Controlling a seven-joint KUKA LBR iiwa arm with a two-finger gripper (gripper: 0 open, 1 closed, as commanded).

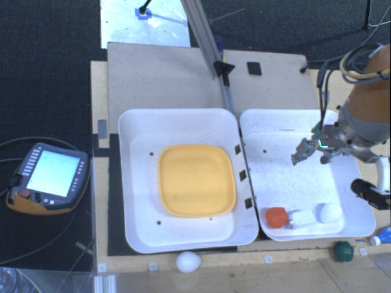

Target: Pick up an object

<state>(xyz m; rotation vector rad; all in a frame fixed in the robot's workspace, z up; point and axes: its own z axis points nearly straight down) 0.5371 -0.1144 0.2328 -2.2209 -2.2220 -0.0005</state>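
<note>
A yellow square plate (197, 180) lies in the left bin (140, 133). Along the front wall of the right bin (275, 130) sit a red-orange object (276, 217), a small white piece (300, 218) and a white egg-shaped object (330, 212). My gripper (313, 151) hangs over the right side of the right bin, above and behind those objects. Its fingers (300, 152) are spread apart with nothing between them.
A white egg (188, 262) lies on the bench in front of the left bin. A dark green ball (343, 251) and a blue-capped item (380, 238) sit outside the right bin's front right corner. A teach pendant (46, 177) rests on the floor at left.
</note>
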